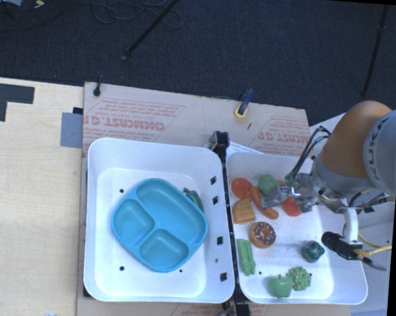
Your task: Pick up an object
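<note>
The arm [357, 150] comes in from the right and its big grey and orange body hides the far right part of the right bin [352, 288]. The gripper [282, 191] is small, dark and blurry, low over the toys at the far side of that bin, and I cannot tell how it is set or if it grips anything. It looks close to a round green toy [267, 183] and a long orange-red toy [265, 206], but touching or not is too hard to see. Nearby sit a smooth red tomato toy [241, 187], a flat orange waffle-like square [243, 211], and a round donut [262, 234] with a hole. Nearer the front lie a long green pod [246, 256], a shiny green pepper [280, 286], bumpy broccoli [300, 277] and a dark green lump [312, 251]. The left bin [99, 262] holds a smooth blue plate [159, 223] with three hollows; a small dark green thing [193, 198] peeks out just past its far right edge, partly hidden.
</note>
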`<state>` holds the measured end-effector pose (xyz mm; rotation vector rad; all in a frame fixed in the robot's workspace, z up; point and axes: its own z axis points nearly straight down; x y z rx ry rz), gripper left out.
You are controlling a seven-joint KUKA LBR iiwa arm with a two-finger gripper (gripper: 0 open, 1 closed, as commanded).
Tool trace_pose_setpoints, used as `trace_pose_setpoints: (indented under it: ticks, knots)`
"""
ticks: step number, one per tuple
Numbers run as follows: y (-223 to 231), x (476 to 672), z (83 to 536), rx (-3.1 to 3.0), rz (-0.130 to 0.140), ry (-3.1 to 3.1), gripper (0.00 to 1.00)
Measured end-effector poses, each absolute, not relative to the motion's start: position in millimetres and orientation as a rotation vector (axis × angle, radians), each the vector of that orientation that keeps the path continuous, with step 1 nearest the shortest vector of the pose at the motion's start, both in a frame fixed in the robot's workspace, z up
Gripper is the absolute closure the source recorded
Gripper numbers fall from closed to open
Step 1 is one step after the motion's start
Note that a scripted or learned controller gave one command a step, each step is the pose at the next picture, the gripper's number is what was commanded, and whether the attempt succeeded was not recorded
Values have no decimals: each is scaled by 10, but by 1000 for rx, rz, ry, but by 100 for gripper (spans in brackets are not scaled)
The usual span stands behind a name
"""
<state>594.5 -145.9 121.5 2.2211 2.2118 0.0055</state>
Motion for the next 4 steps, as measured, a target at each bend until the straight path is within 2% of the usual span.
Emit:
trace_pose_setpoints:
  ticks: [1,2,3,4]
  knots:
    - [-1467,5914,1216,2236,-8,2218,100]
    - [-1451,5835,1647,2232,-3,2217,100]
    - [-1457,5937,2088,2223,-2,2224,100]
    - [-1468,5943,2247,2224,-4,2226,100]
